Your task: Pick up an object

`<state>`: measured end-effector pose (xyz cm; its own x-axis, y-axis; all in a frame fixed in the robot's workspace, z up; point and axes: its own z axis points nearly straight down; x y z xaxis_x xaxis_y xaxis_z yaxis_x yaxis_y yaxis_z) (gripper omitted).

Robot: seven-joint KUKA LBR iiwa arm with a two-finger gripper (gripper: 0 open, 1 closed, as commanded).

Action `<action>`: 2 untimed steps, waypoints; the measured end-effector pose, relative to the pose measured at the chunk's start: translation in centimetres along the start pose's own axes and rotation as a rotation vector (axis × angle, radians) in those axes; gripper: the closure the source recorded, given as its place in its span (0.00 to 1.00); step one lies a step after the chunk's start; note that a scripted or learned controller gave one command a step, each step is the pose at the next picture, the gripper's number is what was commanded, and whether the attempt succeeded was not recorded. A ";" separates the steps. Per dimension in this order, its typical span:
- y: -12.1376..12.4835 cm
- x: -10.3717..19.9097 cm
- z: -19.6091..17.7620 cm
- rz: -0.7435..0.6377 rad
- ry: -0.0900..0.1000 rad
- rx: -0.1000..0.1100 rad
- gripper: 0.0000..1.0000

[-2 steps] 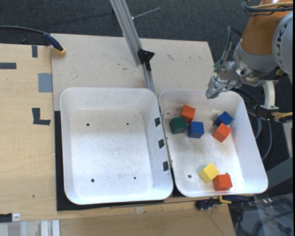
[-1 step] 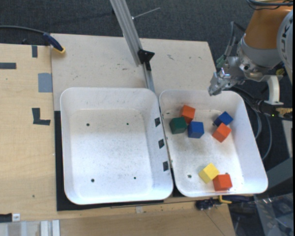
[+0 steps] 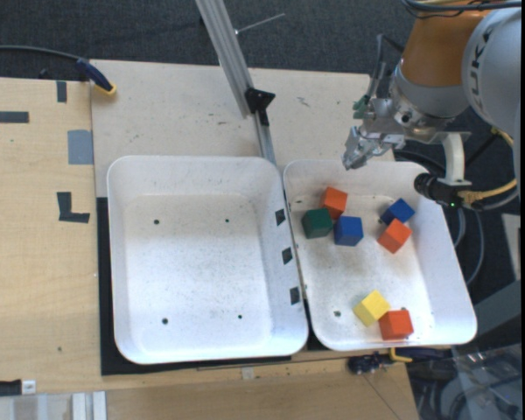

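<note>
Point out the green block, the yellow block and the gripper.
green block (image 3: 316, 224), camera view, on its top face.
yellow block (image 3: 372, 307), camera view, on its top face.
gripper (image 3: 360, 156), camera view, at its fingertips, above the right bin's far rim.

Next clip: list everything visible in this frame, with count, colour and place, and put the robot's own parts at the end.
Bins: 2, white, side by side on the bench; left bin, right bin.
Orange blocks: 3, all in the right bin; one at top centre, one at right, one at the bottom.
Blue blocks: 2, right bin; one in the middle, one at upper right.
Green block: 1, right bin, beside the middle blue block.
Yellow block: 1, right bin, next to the bottom orange block.
Metal rail: 1, grey, slanting down to the gap between the bins.
Cable: 1, black with a blue and yellow end, upper left.
Arm: 1, grey and orange, upper right.
Gripper: 1, above the right bin's far rim.
</note>
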<state>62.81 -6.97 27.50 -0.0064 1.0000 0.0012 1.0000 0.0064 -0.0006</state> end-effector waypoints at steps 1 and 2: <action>-0.1 5.5 1.8 0.000 0.000 0.002 1.00; -0.6 11.4 3.4 -0.001 0.000 0.003 1.00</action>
<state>62.17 4.41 24.11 -0.0073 1.0000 0.0012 1.0000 0.0073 -0.0033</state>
